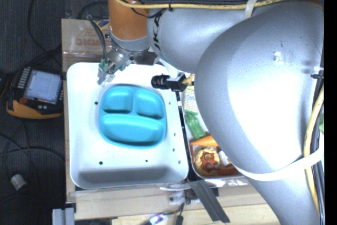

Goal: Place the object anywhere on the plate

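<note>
A blue plate (pixel 132 116) with three compartments lies in the middle of the left white bin (pixel 84 166). My gripper (pixel 105 72) hangs over the bin's far left corner, just above and left of the plate's upper left rim. A small greenish bit shows at its tip, too small to make out. Nothing lies on the plate. The arm's grey body and orange band (pixel 129 2) cover most of the right side.
The right bin (pixel 196 168) is mostly hidden under the arm; a green item (pixel 194 123), an orange piece (pixel 202 140) and a brown and red toy food (pixel 207 159) show in it. A cardboard box (pixel 81 37) sits behind the left bin. A handheld screen device (pixel 37 89) lies on the floor at the left.
</note>
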